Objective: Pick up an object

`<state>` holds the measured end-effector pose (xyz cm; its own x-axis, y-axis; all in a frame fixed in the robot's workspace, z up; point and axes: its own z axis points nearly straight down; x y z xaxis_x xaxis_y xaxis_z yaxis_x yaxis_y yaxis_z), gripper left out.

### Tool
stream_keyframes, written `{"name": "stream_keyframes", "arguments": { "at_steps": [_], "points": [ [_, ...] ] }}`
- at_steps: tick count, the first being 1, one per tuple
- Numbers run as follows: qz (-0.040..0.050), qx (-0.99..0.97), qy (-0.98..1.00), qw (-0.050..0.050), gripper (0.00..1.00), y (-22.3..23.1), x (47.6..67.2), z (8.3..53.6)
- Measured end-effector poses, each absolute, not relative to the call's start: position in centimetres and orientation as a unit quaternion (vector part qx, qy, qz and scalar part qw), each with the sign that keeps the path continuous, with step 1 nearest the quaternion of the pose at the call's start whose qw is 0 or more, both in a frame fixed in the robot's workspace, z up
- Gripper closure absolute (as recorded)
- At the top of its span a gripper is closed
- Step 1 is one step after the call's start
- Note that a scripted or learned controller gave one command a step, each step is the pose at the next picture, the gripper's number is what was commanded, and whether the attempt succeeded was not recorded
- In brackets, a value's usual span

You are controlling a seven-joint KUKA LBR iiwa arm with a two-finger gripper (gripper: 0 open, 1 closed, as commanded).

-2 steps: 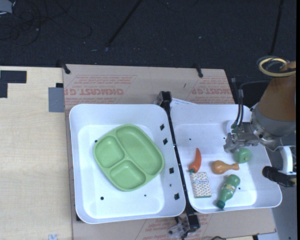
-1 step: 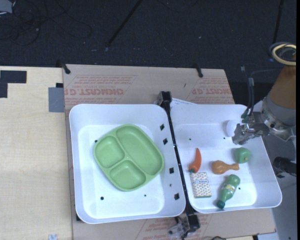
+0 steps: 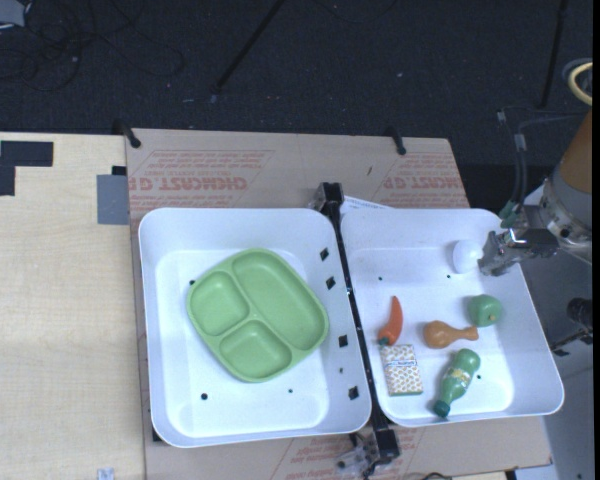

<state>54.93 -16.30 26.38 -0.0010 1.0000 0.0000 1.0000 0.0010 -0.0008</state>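
Currently the grey two-finger gripper (image 3: 502, 251) sits over the upper right rim of the right-hand shallow white plastic bin (image 3: 540, 388), with the grey arm and its orange band (image 3: 578, 158) leading off behind it to the right. Can't tell from this angle whether the tool is open or closed; nothing visibly sits between its tips. Just beside the tool, to its left, is a small white round object (image 3: 465, 256), close to touching, though actual contact is too blurred to call. Below the tool and slightly left is a green apple-shaped toy (image 3: 486, 310). Further below-left of it lies an orange pear-shaped toy (image 3: 445, 334) on its side, and below that a green plastic bottle with a yellow label (image 3: 455, 380), also lying down and tilted. Well to the tool's left and lower, a slim orange-red carrot-shaped toy (image 3: 393, 320) stands near the divider, with a small patterned rectangular card box (image 3: 403, 370) just under it. All six items are inside the right bin, apart from each other. Far left of the tool, the left-hand shallow white plastic bin (image 3: 170, 388) holds a light green three-compartment plastic plate (image 3: 257, 314). Both bins rest on a brown printed cardboard sheet (image 3: 260, 168).
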Motion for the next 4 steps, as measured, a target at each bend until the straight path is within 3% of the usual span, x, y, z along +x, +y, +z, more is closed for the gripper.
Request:
{"name": "stream_keyframes", "arguments": {
  "at_steps": [3,4],
  "points": [
    [0.0009,-0.706,-0.708,0.002,1.00,-2.4,53.0,25.6],
    [0.0013,-0.706,-0.708,0.001,1.00,3.2,53.4,25.2]
  ]
}}
